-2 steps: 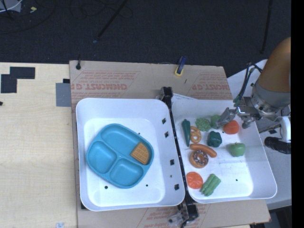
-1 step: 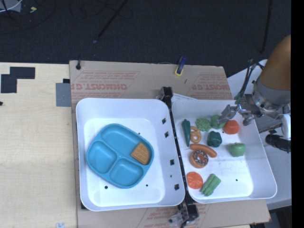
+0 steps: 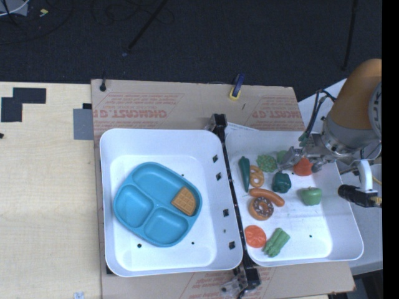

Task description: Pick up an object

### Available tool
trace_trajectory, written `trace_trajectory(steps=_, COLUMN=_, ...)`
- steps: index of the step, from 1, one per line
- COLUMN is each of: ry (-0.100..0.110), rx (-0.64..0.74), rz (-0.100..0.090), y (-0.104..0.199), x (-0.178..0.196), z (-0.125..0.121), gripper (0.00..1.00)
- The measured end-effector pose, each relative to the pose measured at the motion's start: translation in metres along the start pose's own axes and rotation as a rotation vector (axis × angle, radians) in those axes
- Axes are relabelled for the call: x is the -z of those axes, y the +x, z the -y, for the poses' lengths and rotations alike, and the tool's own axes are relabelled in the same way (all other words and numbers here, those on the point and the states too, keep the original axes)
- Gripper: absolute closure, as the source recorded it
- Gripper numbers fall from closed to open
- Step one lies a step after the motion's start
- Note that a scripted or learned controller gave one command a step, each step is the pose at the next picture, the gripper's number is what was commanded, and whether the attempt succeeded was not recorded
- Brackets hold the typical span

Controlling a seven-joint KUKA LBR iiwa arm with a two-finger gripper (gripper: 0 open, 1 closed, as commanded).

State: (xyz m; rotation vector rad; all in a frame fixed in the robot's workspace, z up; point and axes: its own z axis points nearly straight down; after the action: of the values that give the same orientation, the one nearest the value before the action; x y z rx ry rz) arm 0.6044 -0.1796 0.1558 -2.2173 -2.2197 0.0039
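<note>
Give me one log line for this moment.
arm: over right bin | gripper: at red toy, grasp unclear | blue tray: left bin

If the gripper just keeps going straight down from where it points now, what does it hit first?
Most likely the small red toy right under the gripper in the right bin. Depth is hard to judge from above, so contact may already be close.
</note>
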Motion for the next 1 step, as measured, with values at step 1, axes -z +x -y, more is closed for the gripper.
trace_trajectory(steps=1, ry=0.001, rx=0.0, rz=-0.001, y=0.0083, x=-0.0611, z=0.0046, gripper=0.0)
